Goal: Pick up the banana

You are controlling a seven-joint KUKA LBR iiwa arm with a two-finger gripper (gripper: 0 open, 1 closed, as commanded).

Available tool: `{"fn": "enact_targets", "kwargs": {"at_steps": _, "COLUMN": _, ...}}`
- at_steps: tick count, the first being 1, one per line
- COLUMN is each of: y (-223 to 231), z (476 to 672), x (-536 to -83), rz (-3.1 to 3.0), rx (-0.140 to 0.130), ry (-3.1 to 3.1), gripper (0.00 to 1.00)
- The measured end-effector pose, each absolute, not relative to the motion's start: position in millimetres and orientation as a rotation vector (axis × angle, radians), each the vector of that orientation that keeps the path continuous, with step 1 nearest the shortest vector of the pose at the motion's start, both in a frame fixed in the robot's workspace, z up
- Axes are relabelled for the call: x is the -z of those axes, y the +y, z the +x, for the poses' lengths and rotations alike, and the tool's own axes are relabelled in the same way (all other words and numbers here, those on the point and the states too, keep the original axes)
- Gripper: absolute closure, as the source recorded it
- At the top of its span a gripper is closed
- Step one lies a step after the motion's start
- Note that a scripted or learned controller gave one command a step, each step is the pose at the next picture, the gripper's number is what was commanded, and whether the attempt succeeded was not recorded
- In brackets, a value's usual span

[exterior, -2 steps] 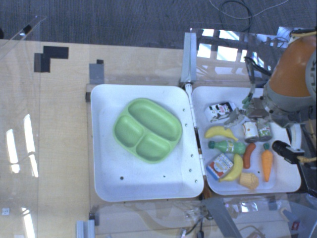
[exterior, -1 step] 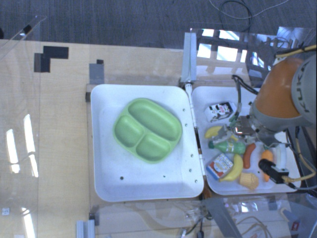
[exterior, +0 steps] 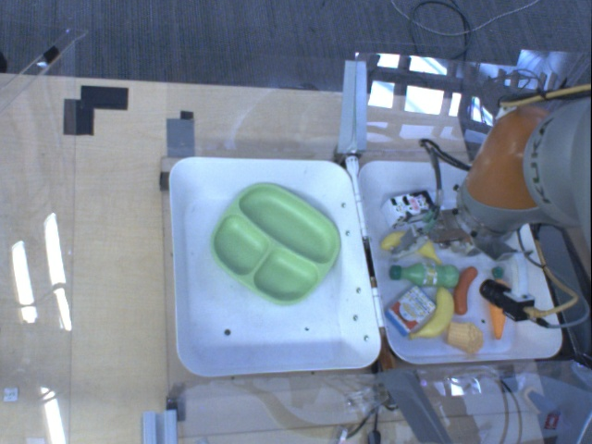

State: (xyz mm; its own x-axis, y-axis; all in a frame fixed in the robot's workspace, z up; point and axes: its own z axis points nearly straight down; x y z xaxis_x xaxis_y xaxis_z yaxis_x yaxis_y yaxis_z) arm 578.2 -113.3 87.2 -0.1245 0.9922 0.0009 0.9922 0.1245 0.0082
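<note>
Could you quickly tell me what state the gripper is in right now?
Gripper: low over the right bin, open or closed cannot be told; banana lies apart.

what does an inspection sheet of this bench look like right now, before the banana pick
surface: wooden bench bearing two white bins, left bin and right bin
job's things: banana lying in the right bin, free of the gripper
clutter: green divided plate in the left bin; green bottle, red pepper, carrot, small box in the right bin
grippers: gripper low over the right bin's far part, finger state unclear
cables: black cable looped on the floor
surroundings: grey carpet
</note>
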Motion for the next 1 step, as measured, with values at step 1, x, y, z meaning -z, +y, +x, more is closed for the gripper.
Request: {"fn": "enact_targets", "kwargs": {"at_steps": 1, "y": -112.5, "z": 581.6, "x": -99.0, "rz": 2.074, "rx": -0.021, "ry": 2.347, "gripper": 1.0}}
